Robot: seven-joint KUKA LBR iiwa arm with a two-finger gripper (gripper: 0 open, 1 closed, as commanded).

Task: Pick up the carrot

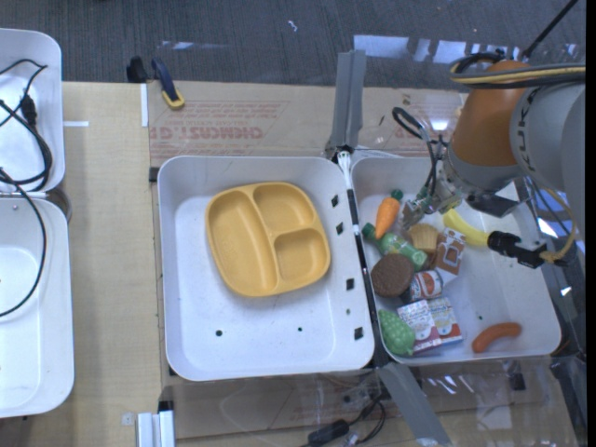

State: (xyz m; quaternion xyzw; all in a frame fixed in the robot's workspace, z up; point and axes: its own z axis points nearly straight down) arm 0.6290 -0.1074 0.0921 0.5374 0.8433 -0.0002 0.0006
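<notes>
On the bench, two shallow white bins sat side by side. Left bin: it held a yellow divided plate with three compartments, lying flat toward the upper part of the bin floor. Right bin: it held a cluster of toy foods along its left side. The carrot, orange with a green top, lay tilted near the upper left corner, close to the wall shared by the two bins. Just below it lay a green bottle-like item, and below that a dark brown round patty. A small can stood beside the patty, and a printed carton lay lower down beside a green leafy piece. A tan round item and a small brown-and-white packet lay to the right of the carrot. A banana lay further right, and a sausage lay apart near the lower right corner. Gripper: it hung below the grey and orange arm, just to the right of the carrot and above the tan item; whether its fingers were spread or closed could not be told, and nothing was seen between them.
</notes>
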